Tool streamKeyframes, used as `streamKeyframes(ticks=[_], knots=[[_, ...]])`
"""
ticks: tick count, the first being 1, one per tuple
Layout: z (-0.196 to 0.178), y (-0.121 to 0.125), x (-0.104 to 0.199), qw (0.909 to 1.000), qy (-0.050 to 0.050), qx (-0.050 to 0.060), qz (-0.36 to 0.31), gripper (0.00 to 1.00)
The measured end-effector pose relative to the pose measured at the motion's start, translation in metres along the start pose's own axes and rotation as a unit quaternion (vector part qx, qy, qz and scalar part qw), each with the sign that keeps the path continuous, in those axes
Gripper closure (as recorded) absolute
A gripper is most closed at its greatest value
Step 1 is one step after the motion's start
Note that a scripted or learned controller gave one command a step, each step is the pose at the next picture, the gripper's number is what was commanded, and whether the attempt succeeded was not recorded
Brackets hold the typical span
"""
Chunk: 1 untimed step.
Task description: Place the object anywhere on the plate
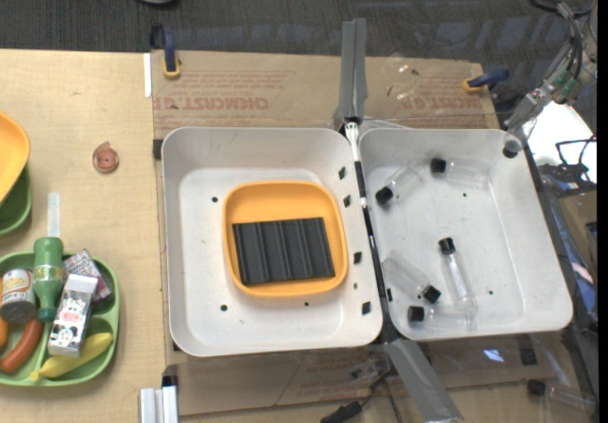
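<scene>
The bench [76, 107] carries two white bins side by side. The left bin [176, 221] holds the yellow plate [285, 195], which sits in the middle of its floor with a dark ribbed mat [285, 252] covering most of its face. The right bin [546, 250] holds the likely candidates for the object, several clear vials [458, 280] with black caps, all lying on their sides and scattered apart. None of them is on the plate yet. What shows of the end effector [528, 109] sits at the far right corner of the right bin, above its rim. I cannot tell whether it is wide or narrow, and nothing is visibly held. From there every vial lies toward the left and nearer the camera. The closest vial [461, 170] lies near the far wall with its long axis running roughly left to right. The middle one runs from far to near, cap at the far end. The plate lies farther left again, past the wall the two bins share, so I judge a carry would cross that divider.
</scene>
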<state>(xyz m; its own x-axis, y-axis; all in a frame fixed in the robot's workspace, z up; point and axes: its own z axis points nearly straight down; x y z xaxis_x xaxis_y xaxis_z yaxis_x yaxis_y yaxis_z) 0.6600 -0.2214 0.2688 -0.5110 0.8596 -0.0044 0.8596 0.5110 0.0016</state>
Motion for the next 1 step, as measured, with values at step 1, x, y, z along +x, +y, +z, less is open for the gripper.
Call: streamKeyframes(ticks=[1], knots=[[-0.1213, 0.0001, -0.0007, 0.9955, 0.001, 0.000, -0.095, 1.00]])
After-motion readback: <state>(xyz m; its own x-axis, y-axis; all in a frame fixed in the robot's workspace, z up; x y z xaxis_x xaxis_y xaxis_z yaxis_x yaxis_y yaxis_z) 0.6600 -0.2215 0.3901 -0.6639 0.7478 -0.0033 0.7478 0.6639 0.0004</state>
